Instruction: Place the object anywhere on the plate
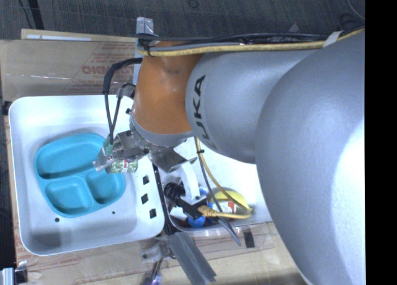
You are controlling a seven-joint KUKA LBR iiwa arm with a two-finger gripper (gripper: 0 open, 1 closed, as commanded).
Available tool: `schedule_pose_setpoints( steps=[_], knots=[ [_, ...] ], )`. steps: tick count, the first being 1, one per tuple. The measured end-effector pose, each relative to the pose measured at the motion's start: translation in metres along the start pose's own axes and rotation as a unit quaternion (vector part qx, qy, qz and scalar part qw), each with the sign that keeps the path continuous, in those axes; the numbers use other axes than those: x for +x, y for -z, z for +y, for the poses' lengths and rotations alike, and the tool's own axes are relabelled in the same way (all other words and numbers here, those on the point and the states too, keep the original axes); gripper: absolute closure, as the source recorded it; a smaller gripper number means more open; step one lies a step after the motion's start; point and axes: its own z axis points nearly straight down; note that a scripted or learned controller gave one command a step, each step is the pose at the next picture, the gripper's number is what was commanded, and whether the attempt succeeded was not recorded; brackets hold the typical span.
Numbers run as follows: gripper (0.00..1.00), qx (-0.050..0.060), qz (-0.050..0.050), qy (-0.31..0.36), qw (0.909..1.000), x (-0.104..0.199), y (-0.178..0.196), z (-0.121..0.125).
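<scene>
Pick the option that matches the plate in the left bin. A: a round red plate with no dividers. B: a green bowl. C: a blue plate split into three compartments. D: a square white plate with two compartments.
C: the plate in the left bin is blue, with one long compartment above two smaller ones.

Grey arm (279, 104) reaches in from right, tool (118, 159) low at left.

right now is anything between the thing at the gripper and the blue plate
Nothing visible. The gripper sits at the right rim of the blue plate, with a small clear object at its tip, already over the plate's edge.
</scene>
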Motion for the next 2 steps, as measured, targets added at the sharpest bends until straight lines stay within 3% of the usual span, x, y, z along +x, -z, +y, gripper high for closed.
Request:
schedule_pose_setpoints(
  steps=[1, 2],
  knots=[
    [0.0, 0.0, 0.0, -0.001, 1.0, 0.0, 0.0, 0.0],
    [0.0, 0.002, 0.0, -0.072, 0.9974, 0.073, -0.082, 0.0]
  ],
)
